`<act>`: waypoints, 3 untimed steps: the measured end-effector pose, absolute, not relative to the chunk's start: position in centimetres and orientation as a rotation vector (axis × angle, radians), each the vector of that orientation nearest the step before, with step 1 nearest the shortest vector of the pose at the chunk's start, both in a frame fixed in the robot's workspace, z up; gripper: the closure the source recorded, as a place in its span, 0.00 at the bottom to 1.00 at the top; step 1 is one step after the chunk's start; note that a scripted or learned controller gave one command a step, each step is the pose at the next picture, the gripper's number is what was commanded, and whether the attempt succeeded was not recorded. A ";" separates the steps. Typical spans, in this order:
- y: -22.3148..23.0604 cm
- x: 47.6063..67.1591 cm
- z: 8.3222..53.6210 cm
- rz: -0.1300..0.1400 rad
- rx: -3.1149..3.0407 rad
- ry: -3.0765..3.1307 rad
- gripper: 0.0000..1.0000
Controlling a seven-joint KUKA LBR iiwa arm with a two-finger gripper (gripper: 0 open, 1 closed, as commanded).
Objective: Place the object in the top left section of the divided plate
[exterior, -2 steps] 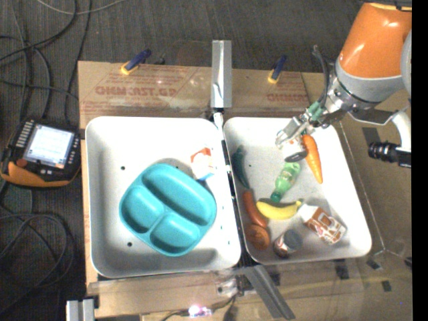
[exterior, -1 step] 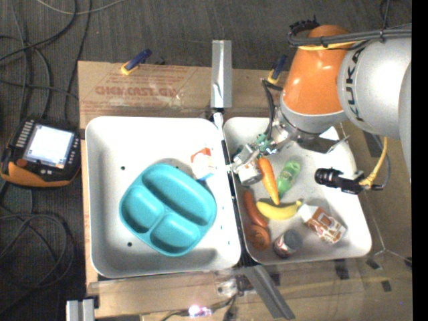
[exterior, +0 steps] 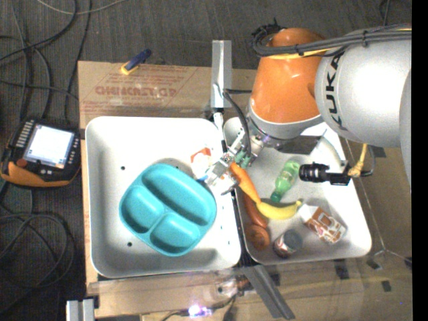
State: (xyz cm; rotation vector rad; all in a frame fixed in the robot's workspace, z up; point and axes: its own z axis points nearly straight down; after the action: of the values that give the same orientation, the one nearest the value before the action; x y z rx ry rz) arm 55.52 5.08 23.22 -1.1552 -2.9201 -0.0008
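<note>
The claw (exterior: 226, 166), its grip hidden from us, hovers at the divided plate's (exterior: 168, 209) rim beside a carrot (exterior: 244, 181); the arm slants in from the right.

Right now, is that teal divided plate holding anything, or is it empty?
Empty. The teal divided plate lies in the left white bin, and all three sections show bare teal plastic.

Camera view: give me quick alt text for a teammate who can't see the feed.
The tool hangs over the divide between two white bins, a carrot just below it. The left bin holds a teal divided plate; the right bin holds a banana, green bottle, brown sausage-like item, can and snack packet.
</note>
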 end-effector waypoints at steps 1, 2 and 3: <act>11.8 51.7 19.9 -0.001 -0.853 -3.021 1.00; 11.7 51.7 19.9 -0.001 -0.854 -3.021 0.00; 11.8 51.8 20.8 -0.004 -0.855 -3.020 1.00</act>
State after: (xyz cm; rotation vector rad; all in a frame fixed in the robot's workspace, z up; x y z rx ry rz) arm 51.83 11.79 20.82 -0.8547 -3.0205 -0.0037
